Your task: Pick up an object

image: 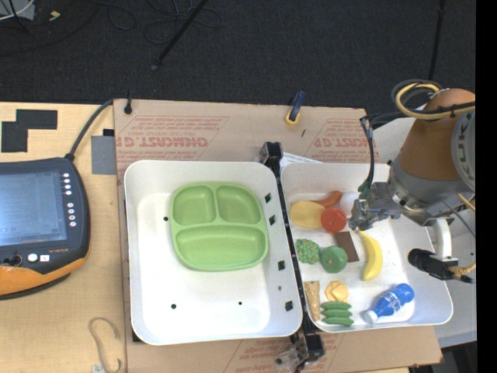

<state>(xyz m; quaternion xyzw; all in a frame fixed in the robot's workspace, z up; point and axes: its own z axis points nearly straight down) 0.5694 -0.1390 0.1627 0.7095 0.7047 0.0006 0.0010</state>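
Note:
The right bin [423, 305] holds several toy foods: a red tomato [334, 221], a yellow lemon-like piece [306, 214], a banana [372, 256], a brown block [348, 248], a green round fruit [335, 259], broccoli [307, 251], a pea pod [336, 312], a cracker stick [311, 298], an orange-yellow piece [337, 291] and a blue bottle [390, 302]. My gripper [365, 214] hangs low over the bin, just right of the tomato and above the banana's top end. Nothing shows between its fingers.
The left bin [147, 301] carries a green divided plate [218, 226]. A tablet-like pendant [39, 220] lies at the far left on the bench. A yellow and blue clamp [294, 109] sits at the back edge. The arm's orange band [439, 134] rises at the right.

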